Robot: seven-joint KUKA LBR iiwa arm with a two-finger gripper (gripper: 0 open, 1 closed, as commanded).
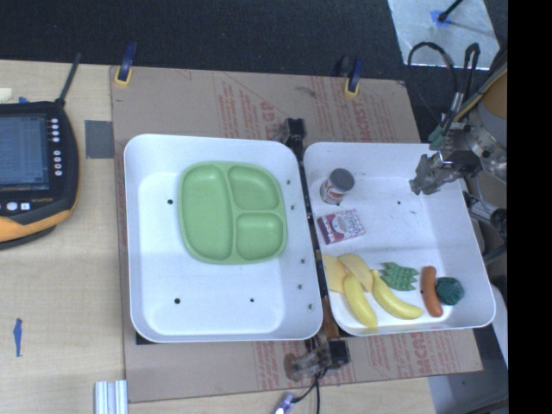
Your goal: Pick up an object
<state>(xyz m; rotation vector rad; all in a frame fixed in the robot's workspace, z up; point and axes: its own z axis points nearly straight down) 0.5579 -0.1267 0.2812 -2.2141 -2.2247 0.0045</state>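
Fingers (429, 177): over right bin's (392, 231) far right rim; whether open or closed, cannot tell.
Can (337, 185): well left, bare floor between.
Bananas (373, 293): near edge, well apart.

You are looking down on a pale wooden bench (60, 317) spread with a brown cardboard sheet (216, 102), pinned at its top edge by two blue-and-yellow clamps (126, 65). Dark carpeted floor (216, 15) fills the upper part of the frame, with a pale sheet (435, 15) lying at upper right. An orange-edged control pendant (30, 175) with a dark screen rests at the left edge. A grey tape patch (99, 139) sits beside it.
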